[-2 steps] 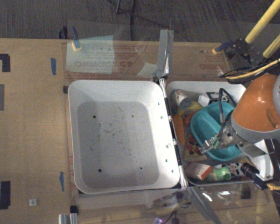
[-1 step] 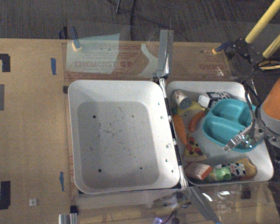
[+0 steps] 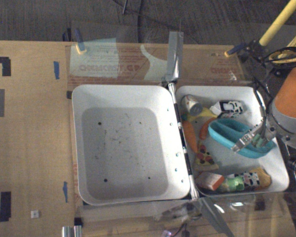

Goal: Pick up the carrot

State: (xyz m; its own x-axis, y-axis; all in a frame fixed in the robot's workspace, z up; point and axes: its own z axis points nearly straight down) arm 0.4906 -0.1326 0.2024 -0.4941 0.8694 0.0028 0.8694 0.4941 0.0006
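Note:
The carrot (image 3: 190, 135) is a long orange piece lying lengthwise against the left wall of the right bin (image 3: 281, 174), thicker end at the top. My gripper (image 3: 250, 141) hangs over a blue bowl (image 3: 229, 134) on the right side of that bin, well to the right of the carrot and apart from it. Nothing shows held in the gripper. The orange band of the arm (image 3: 291, 100) sits just above it at the right edge.
Around the carrot lie a small can (image 3: 190, 103), a black-and-white toy (image 3: 231, 107), a red-orange curved piece (image 3: 205, 127), a pizza-slice toy (image 3: 204, 157) and packets and a green bottle (image 3: 234, 182) along the front wall. The left bin (image 3: 81, 132) stands beside it.

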